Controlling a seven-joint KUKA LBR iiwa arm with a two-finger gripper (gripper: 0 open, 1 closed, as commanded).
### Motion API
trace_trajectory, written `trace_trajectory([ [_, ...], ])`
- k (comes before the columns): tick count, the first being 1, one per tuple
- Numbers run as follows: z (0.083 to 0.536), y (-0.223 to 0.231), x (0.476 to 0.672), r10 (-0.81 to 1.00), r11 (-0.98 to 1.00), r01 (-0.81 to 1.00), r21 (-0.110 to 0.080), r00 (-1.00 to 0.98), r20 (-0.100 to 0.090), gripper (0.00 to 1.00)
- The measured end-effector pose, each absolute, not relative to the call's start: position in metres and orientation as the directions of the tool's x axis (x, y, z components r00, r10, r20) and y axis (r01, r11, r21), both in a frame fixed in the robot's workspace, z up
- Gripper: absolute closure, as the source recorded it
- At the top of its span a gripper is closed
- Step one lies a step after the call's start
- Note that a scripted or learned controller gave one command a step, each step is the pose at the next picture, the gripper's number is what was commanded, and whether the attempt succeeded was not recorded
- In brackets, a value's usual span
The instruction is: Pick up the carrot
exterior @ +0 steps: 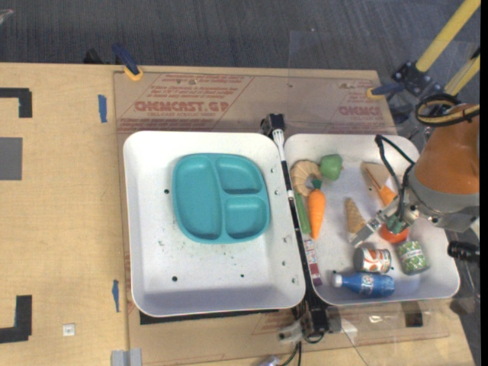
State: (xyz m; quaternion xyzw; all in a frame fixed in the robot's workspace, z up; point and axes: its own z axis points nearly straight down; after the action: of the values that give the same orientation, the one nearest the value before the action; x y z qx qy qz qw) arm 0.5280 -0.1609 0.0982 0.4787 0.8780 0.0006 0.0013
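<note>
The orange carrot (316, 212) with a green top lies at the left side of the right bin (438, 284), pointing toward the front, next to a long green vegetable (302, 216). My gripper (383, 224) hangs low over the right side of that bin, above a small red-orange item (393, 235) and beside a tan cone (354, 216). It is well to the right of the carrot and apart from it. The carrot is not in the gripper.
The left bin (145, 227) holds a teal divided plate (221, 197). Around the carrot lie a green round fruit (331, 166), a bread-like ring (303, 175), a tan wedge (376, 177), a can (374, 260), a blue bottle (368, 283) and a green jar (412, 256).
</note>
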Motion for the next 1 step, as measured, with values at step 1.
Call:
trace_trajectory([
  [1,0.0890,-0.2079,0.5165,0.950,0.313,0.950,0.011,-0.313,0.002,0.00],
])
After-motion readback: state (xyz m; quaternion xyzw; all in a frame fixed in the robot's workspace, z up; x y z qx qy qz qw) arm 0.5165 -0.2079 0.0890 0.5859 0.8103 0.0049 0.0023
